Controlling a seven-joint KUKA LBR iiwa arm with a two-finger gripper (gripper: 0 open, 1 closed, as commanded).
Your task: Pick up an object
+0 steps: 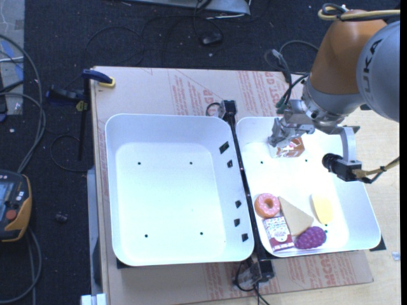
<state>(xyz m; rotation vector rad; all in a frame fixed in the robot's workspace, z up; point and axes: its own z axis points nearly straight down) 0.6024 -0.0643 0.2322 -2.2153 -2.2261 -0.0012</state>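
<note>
Resting on a tan board (191, 88) printed with faded red lettering, two shallow white bins sit side by side, with dark speckled carpet (51, 30) and loose black cables around the bench. A yellow-and-blue clamp (98, 77) grips the board's far left corner, and a yellow-edged handset (13, 205) lies on the floor at the left.

The left bin (172, 189) shows bare white plastic with a few small dark dots. The right bin (356, 202) holds a pink-iced doughnut (266, 204), a tan wedge (294, 215), a pale yellow piece (322, 209), a purple bunch of grapes (310, 237) and a small red-and-white packet (278, 232), all clustered near its front edge. Farther back lies a brown-and-white item (292, 147), well apart from the rest.

The gripper (283, 134) hangs directly over that brown item, covering part of it. How far the jaws stand apart, and whether they touch it, I cannot tell. The arm (356, 56) is cut off at the right.
</note>
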